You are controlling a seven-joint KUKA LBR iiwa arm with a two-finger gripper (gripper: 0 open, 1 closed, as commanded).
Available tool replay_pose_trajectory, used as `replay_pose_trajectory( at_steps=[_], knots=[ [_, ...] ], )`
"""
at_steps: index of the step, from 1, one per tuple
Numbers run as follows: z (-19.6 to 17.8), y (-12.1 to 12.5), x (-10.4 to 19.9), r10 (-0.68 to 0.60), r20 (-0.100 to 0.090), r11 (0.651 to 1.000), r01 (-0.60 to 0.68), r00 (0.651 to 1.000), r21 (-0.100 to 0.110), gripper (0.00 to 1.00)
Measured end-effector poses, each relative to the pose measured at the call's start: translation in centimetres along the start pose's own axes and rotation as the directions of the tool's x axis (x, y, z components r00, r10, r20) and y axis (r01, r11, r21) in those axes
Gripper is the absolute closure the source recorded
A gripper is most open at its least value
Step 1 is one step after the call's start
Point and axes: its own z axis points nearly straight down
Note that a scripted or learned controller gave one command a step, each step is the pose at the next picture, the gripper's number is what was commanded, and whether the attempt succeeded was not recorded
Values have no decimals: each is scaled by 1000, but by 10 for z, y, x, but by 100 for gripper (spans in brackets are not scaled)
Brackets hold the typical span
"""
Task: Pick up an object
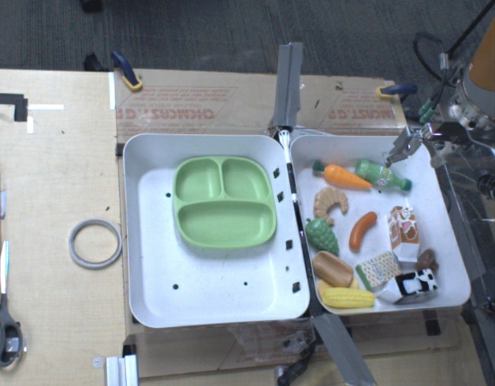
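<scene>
A pale wooden bench [55,183] stands on dark carpet, with cardboard [199,103] under two white bins. The gripper [402,147] hangs over the far corner of the right bin [452,223]; how wide it stands I cannot tell. Just beside and below its tip lies a green bottle [382,175], with a carrot [346,177] beyond. Further off, the left bin [139,240] holds a green tray [225,202].

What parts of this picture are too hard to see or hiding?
- Gripper: in the camera view, too small and blurred to tell open from shut.
- Brown item in the right bin: too small to identify.
- Scissors: cut off by the left edge.
- Arm: cut off by the right edge.
</scene>
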Motion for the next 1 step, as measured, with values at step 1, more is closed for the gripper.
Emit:
replay_pose_trajectory(
  at_steps=[1],
  knots=[
    [107, 24, 23, 314, -1, 949, -314, 949, 1, 0]
  ],
)
